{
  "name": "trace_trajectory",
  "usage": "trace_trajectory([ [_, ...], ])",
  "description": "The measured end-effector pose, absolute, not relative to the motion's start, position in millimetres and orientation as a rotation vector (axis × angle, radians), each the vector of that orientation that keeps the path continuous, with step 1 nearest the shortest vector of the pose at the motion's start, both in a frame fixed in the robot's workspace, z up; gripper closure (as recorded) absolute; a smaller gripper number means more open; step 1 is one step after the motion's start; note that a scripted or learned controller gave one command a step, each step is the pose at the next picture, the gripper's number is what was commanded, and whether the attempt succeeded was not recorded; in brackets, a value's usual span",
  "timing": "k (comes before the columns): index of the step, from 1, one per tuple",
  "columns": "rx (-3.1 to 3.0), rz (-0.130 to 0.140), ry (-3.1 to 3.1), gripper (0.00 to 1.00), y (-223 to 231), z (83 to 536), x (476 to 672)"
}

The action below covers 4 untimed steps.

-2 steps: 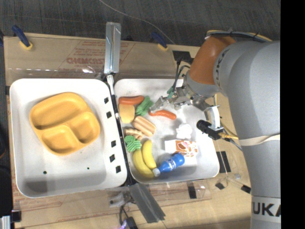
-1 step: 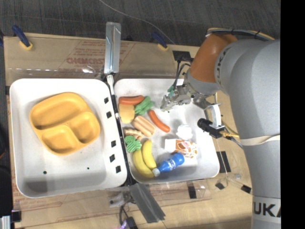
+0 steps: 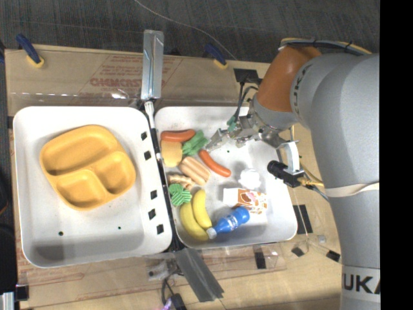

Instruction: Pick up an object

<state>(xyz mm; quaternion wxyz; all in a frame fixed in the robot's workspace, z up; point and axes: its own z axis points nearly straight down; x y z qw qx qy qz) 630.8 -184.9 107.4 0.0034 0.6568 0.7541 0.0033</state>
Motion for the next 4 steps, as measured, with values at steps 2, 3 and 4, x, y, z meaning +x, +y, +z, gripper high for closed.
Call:
trace_trajectory([
  [2,1.784,-0.003,2.593,0.00,-105.6,88.8,579.3],
  [3,2.228,-0.005,2.219,0.00,-116.4,89.2,646.2],
  [4,2.225,-0.010,2.229,1.00,-115.4,96.3,646.1],
])
